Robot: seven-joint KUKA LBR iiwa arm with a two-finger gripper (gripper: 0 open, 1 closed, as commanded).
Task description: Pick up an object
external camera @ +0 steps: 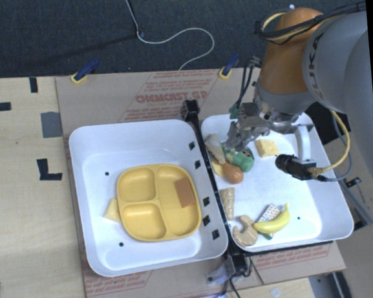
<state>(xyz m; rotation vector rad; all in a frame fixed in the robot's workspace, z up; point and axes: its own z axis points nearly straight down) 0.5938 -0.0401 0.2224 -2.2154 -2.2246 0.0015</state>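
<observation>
A cluster of small toy foods lies at the upper left of the right bin (323,227): an orange-brown piece (234,175) with a green piece (240,160) touching it just above, and a pale tan piece (214,151) against the bin's left wall. The gripper (236,141) hangs directly over this cluster, close to the green piece; whether its fingers are apart or together cannot be told, and no object is seen held between them. A yellow cheese-like block (266,147) sits just to the right of the gripper. Nearer the front of the same bin lie a cracker-like strip (228,203), a banana (273,221) and a tan pretzel-like shape (244,231). The left bin (89,186) holds a yellow divided plate (157,202) with a brown slice (185,192) resting on its right compartment.
</observation>
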